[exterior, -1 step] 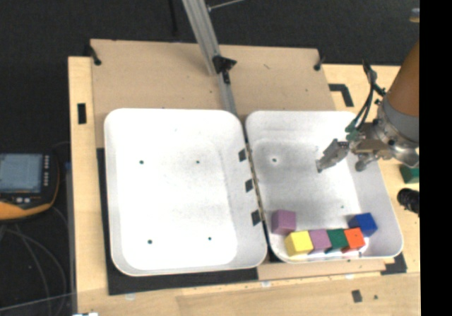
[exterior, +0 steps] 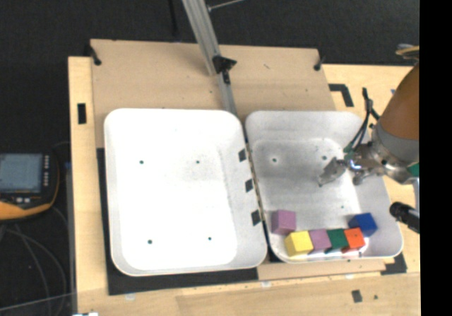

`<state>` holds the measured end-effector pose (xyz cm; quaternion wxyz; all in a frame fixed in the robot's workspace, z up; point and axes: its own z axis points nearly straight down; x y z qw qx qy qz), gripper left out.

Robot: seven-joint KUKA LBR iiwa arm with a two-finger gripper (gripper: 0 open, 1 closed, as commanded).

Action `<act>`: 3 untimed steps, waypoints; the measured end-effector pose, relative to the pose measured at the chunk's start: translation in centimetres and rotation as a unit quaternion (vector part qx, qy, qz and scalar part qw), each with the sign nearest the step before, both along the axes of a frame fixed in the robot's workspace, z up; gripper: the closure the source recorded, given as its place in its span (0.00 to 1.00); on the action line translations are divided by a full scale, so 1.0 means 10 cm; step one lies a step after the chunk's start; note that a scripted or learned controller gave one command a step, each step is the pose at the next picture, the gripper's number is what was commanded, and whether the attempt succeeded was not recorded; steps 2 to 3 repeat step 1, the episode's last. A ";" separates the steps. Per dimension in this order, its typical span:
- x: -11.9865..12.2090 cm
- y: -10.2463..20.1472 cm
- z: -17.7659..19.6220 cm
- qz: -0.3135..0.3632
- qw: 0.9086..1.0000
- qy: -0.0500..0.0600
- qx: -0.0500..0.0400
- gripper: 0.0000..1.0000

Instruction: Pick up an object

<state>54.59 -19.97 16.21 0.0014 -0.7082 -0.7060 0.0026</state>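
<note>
Several small blocks lie along the right bin's (exterior: pixel 296 138) front edge: a purple block (exterior: pixel 284 221), a yellow block (exterior: pixel 299 242), a pink-purple block (exterior: pixel 320 239), a green block (exterior: pixel 337 239), an orange block (exterior: pixel 354 238) and a blue block (exterior: pixel 363 223). My gripper (exterior: pixel 344 168) hangs over the right part of that bin, above and behind the blocks, apart from them. Nothing shows between its fingers.
The left bin (exterior: pixel 176 187) sits beside the right one. A slanted metal rail (exterior: pixel 201 21) rises from the back of the bench. A handheld controller (exterior: pixel 25 179) lies off the bench at the far left.
</note>
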 end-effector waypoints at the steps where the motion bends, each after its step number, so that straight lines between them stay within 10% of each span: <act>1: 0.02 0.01 0.16 -0.001 1.000 -0.005 0.000 1.00; 3: 0.02 0.01 0.16 -0.001 1.000 -0.005 0.000 1.00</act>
